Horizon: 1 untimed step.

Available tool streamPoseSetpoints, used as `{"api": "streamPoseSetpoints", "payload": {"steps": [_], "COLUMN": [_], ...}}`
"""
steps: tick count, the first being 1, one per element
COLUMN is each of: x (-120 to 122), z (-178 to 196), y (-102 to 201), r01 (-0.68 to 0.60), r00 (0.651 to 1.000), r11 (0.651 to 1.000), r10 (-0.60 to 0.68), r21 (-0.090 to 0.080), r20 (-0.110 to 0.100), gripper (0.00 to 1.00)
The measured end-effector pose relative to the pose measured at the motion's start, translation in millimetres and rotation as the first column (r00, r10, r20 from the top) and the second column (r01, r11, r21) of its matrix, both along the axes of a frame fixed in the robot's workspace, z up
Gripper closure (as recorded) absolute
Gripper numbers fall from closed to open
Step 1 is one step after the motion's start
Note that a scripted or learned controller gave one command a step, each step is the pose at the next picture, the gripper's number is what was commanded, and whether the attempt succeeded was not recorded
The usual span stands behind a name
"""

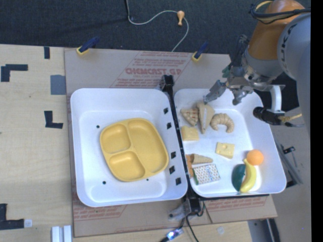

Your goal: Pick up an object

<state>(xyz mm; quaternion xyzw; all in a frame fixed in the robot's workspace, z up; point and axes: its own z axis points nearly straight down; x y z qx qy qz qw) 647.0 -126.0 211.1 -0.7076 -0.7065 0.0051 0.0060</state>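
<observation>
- The gripper [225, 92] hangs over the right bin's [267, 185] far edge with its jaws spread and nothing between them, probably lining up a grab.
- The croissant [222, 121] lies just beneath, beside other pastry pieces [197, 116].
- A yellow tray [133, 148] sits in the left bin [83, 115].
</observation>
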Motion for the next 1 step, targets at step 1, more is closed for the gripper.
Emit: {"api": "streamPoseSetpoints", "payload": {"steps": [1], "x": [2.8], "z": [9.1], "y": [0.1], "r01": [-0.003], "r00": [1.000], "r11": [1.000], "r10": [0.003], "r21": [-0.002], "r20": [0.014], "gripper": [0.00]}}
